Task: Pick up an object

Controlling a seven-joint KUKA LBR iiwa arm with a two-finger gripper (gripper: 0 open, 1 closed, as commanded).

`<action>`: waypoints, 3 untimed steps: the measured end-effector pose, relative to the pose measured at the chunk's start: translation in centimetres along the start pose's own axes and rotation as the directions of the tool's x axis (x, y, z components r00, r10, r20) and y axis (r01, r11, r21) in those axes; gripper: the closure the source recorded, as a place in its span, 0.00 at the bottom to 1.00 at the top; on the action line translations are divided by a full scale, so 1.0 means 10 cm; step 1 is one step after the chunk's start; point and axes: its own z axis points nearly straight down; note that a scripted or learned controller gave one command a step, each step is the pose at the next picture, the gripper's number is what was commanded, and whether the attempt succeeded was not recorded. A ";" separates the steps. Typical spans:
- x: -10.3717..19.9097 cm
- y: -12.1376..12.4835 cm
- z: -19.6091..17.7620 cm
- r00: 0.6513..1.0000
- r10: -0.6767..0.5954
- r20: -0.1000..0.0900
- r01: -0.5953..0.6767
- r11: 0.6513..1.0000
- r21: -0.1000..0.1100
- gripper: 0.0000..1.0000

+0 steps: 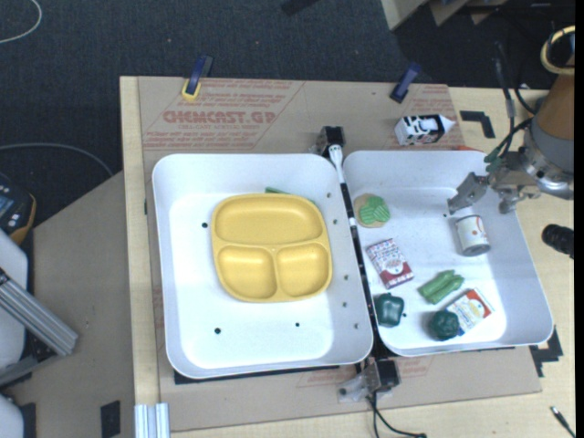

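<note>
In the right bin [538, 290], near its top right corner, the gripper [484, 192] hangs over the white floor with its two fingers spread apart and nothing between them. Just below it lies a small can [472, 234] on its side, close but not touching as far as I can see. That can looks like the easiest thing to grab. Other things sit in the same bin: a green cookie [372, 211] near the left wall, a red card [390, 262] below it, a green bean [441, 286], a dark cup [390, 310], a dark green lump [444, 325] and a small packet [472, 307] at the bottom. The left bin [182, 318] holds a yellow tray [271, 245]. I think the job has hardly begun, since nothing is lifted yet. The gripper must go down over one thing, close on it, and then carry it up off the floor
</note>
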 end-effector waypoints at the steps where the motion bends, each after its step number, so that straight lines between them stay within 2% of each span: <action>1: 0.00 0.03 -0.07 1.000 -0.003 0.003 0.003 1.000 -0.013 0.00; 3: -0.07 0.08 1.03 1.000 -0.003 0.002 0.003 1.000 -0.008 0.00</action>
